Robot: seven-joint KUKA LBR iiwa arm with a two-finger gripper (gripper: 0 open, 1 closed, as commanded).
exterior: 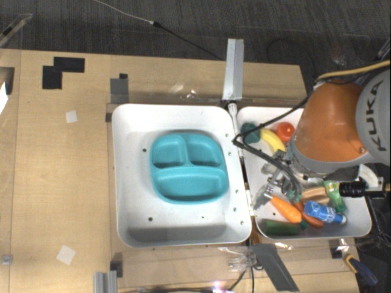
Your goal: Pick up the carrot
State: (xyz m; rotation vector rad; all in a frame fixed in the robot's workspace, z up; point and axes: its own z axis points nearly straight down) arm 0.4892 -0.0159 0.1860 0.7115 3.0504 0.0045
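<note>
The carrot [287,209] is orange and lies slanted in the right bin [360,224], near its front left part. My gripper [273,187] hangs just above and left of the carrot's upper end, under the orange wrist band [330,124]. Its metal parts sit close to the carrot, and nothing shows between them.
Around the carrot lie a blue bottle [322,213], a dark green vegetable [282,227], a yellow banana [272,140], a red tomato [285,130] and a green-topped item [333,195]. The left bin [131,163] holds a teal divided plate [187,166]. A black cable crosses the bins' divider.
</note>
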